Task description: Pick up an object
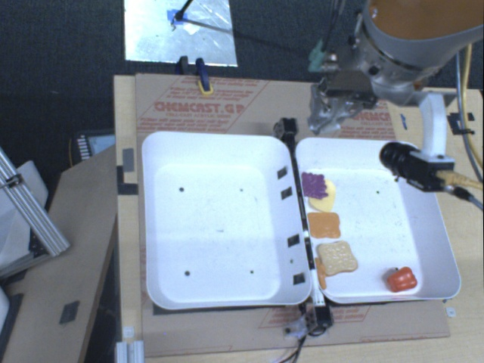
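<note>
Above the right bin's (423, 203) far rim, the gripper (333, 116) is hovering — jaw state unclear — while toast (337, 258) and a red pepper (401, 279) are lying below.

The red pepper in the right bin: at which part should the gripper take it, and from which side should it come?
Probably the red pepper's rounded body, from straight above. It sits alone near the right bin's front corner, apart from the toast, so there should be room for the fingers on either side. The bin wall is close, so a sideways approach looks awkward. The gripper is above the bin's far edge.
</note>
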`<action>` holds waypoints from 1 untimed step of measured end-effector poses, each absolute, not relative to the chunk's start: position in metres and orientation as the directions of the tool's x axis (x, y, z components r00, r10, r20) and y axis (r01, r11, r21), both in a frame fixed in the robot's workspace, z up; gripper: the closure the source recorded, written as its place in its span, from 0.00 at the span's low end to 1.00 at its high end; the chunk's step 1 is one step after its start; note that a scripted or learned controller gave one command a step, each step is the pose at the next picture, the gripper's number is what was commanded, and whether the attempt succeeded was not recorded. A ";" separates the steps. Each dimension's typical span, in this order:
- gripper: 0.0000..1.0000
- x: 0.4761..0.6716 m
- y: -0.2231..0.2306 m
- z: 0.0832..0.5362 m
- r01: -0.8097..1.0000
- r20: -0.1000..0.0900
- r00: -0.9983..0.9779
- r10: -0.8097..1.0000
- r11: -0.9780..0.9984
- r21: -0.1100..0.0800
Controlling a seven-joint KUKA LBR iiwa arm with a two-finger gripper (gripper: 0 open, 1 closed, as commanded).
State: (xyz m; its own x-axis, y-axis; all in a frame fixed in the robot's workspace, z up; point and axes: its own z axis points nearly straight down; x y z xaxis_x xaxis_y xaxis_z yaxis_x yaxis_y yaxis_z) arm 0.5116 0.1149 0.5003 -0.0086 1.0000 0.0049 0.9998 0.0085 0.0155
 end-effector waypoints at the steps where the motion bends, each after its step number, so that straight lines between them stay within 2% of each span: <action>1: 1.00 0.484 0.213 0.478 1.000 0.003 -0.015 1.000 0.015 -0.001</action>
